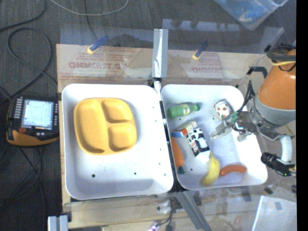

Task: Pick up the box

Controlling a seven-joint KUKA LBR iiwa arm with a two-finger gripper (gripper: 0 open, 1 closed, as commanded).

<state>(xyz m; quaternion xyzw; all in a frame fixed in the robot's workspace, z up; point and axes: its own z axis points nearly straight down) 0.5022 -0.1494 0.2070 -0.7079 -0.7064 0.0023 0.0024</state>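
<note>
Overhead, two white bins sit side by side on the desk. The right bin (250, 174) holds the box (198, 141), a small carton printed in white and black with a red and blue end, lying flat near the bin's centre and angled from eleven to five o'clock. It looks light and stiff, probably thin cardboard that could dent under a hard squeeze; gripping across its narrow width seems the best hold. The claw (222, 127) hovers at the box's two o'clock, near it but apart; its thin fingers appear spread, with nothing between them. Around the box: a green bottle (182, 110) at eleven o'clock, a small white can (221, 109) at one, an orange carrot (177, 154) just beside its left edge at eight, a yellow banana (211, 170) close at five, and a sausage (233, 169) beyond that. The carrot and banana crowd the box's lower end. The left bin (96, 177) carries a yellow divided tray (106, 125).
</note>
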